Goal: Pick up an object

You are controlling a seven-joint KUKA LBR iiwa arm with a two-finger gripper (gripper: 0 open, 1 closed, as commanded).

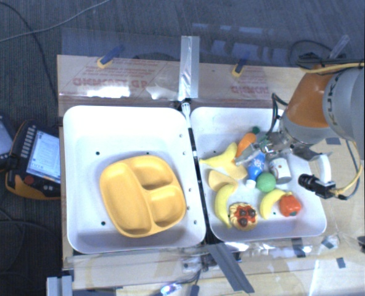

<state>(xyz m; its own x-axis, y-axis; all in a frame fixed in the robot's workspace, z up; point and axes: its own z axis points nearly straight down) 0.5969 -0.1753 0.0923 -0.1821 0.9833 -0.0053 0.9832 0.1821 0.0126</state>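
White bins side by side, toys crowded in the right one.
Left bin (84,134) holds a yellow divided tray (142,194) with open floor all round it. Right bin (219,125) keeps free floor along its upper edge; bananas (224,199), a green ball (266,182) and a tomato (290,205) fill its lower half. The gripper (261,145) sits among them beside a carrot (246,141); its opening and hold cannot be made out.

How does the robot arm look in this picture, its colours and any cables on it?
The arm is grey and rounded, with a broad orange band above the wrist. The gripper is a small metallic part. A black cylindrical piece with yellowish cable hangs beside it.
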